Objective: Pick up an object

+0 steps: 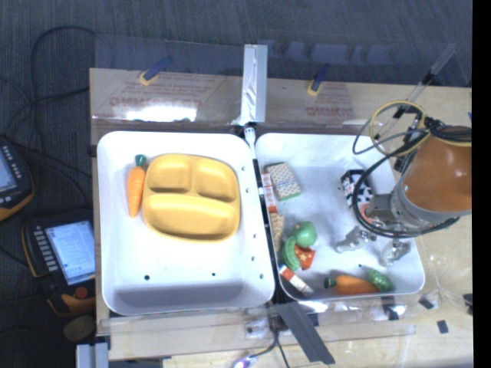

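Note:
My gripper hangs low over the right side of the right bin, below the orange wrist band. Its two metal fingers are spread apart and open, with nothing between them. Just below it, an orange toy carrot with a green top lies along the bin's front wall. A green and red toy vegetable lies to the left of the gripper. A small patterned box rests near the bin's back left.
The left bin holds a yellow divided tray and a second carrot at its left. Red and white small items line the right bin's left wall. Cables loop above the wrist.

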### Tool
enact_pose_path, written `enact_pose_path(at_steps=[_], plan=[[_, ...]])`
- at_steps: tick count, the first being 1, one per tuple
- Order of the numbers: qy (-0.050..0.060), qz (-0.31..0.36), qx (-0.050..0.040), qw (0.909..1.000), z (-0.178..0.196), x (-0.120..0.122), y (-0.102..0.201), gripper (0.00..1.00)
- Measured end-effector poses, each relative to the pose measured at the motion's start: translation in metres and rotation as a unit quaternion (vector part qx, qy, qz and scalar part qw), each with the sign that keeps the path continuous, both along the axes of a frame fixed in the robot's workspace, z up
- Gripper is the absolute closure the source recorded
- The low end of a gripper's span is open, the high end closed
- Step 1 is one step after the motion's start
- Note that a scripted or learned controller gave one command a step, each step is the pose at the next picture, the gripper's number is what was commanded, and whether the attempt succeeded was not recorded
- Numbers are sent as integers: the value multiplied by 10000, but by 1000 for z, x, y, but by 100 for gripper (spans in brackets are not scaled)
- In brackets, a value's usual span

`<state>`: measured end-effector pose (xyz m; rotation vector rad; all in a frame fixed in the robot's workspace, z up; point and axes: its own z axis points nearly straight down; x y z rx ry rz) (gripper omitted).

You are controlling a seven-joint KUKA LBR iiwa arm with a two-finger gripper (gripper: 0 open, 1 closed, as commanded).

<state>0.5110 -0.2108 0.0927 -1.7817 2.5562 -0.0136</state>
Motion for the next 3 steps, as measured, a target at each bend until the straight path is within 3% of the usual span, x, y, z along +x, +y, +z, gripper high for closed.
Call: enact_pose_path(at_steps=[1, 2, 3], plan=[[59, -62, -37, 10000, -2, 22, 48, 0], [94, 1272, 11, 9918, -2, 37, 6, 0], [56, 1266, -9, 9919, 7, 39, 5, 100]])
